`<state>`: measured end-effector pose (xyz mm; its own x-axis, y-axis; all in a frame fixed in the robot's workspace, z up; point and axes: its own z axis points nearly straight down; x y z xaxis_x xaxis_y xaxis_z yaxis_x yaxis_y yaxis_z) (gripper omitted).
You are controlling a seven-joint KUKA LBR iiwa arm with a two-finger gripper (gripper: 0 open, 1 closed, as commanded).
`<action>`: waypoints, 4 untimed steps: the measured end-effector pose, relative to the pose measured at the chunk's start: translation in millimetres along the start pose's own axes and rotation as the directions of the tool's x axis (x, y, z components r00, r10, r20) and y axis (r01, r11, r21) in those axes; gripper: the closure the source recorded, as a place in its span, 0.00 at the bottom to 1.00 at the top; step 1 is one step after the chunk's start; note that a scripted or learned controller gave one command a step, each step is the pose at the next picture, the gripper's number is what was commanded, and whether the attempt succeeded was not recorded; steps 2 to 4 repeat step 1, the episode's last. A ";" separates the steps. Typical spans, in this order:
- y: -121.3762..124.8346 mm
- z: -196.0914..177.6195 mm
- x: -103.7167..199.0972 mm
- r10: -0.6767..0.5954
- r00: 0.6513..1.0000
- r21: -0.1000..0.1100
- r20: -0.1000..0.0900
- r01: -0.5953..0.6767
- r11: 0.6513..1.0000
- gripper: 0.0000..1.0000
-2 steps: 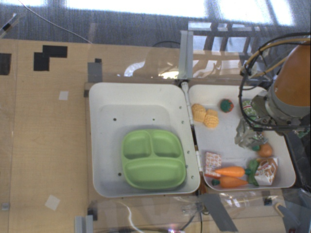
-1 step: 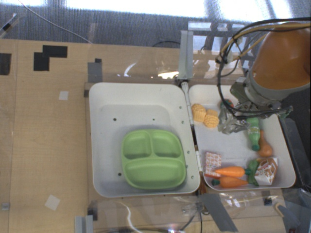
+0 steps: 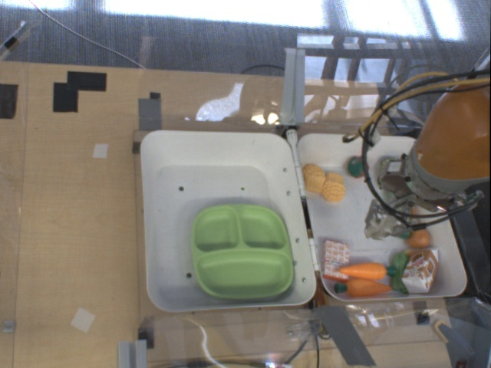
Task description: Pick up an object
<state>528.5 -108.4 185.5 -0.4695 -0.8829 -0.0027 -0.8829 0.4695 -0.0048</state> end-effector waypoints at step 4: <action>52.1 -62.9 -37.6 -0.065 0.998 0.008 0.005 0.065 0.998 1.00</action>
